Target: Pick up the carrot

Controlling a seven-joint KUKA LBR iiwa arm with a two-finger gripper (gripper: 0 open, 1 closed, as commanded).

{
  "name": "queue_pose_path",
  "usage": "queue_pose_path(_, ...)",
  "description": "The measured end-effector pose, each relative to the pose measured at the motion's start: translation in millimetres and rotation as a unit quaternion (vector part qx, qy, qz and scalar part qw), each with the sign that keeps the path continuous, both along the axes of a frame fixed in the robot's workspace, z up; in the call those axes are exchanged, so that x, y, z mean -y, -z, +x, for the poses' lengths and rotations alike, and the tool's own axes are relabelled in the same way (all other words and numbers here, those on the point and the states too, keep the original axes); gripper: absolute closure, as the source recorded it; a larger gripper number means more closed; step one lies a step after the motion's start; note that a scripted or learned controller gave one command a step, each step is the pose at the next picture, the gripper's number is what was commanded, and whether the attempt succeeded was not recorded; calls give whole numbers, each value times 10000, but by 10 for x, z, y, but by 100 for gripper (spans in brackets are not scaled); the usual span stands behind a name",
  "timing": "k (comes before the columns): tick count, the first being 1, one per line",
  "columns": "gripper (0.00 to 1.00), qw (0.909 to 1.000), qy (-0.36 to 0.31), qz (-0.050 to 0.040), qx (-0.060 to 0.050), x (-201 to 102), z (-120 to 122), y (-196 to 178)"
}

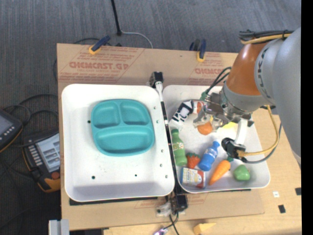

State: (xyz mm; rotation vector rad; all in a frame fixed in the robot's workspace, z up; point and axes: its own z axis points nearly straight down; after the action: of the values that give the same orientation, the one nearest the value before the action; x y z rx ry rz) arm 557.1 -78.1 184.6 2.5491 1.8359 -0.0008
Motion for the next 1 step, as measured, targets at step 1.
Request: queue_pose_path(1, 100, 9991, -418, -1, -12, 447, -199, 867)
